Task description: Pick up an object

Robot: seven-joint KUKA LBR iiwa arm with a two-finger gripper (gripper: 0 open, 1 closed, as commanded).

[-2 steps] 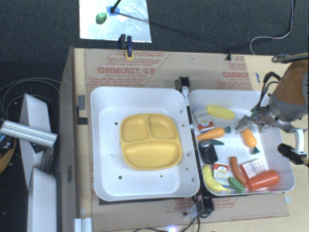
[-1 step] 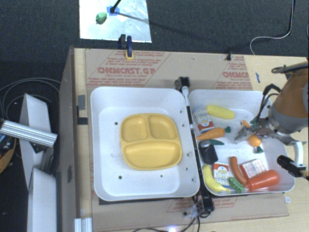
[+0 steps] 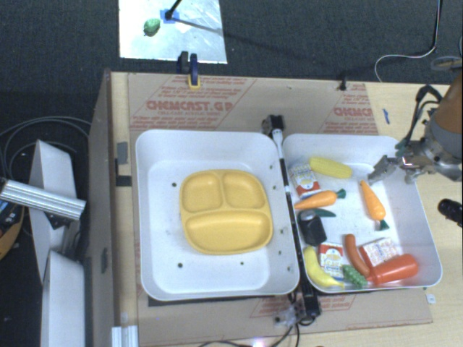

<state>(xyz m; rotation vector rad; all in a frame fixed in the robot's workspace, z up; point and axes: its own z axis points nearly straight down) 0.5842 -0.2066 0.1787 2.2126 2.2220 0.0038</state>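
Wooden bench (image 3: pixel 217 96) on dark carpet (image 3: pixel 58 42); yellow divided plate (image 3: pixel 225 212) in left bin (image 3: pixel 155 165). Gripper (image 3: pixel 382 169) at right bin's (image 3: pixel 427 230) 2 o'clock rim, fingers spread, holding nothing; orange toy carrot (image 3: pixel 372 201) just below it.

The bench (image 3: pixel 217 96) bears two white bins, left bin (image 3: pixel 155 215) and right bin (image 3: pixel 412 215), side by side.

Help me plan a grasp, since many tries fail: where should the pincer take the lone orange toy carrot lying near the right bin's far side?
Probably across the thick middle of the orange toy carrot, coming straight down from above. It lies flat and apart from the other toys, long axis running near to far, so fingers closing across its width have room.
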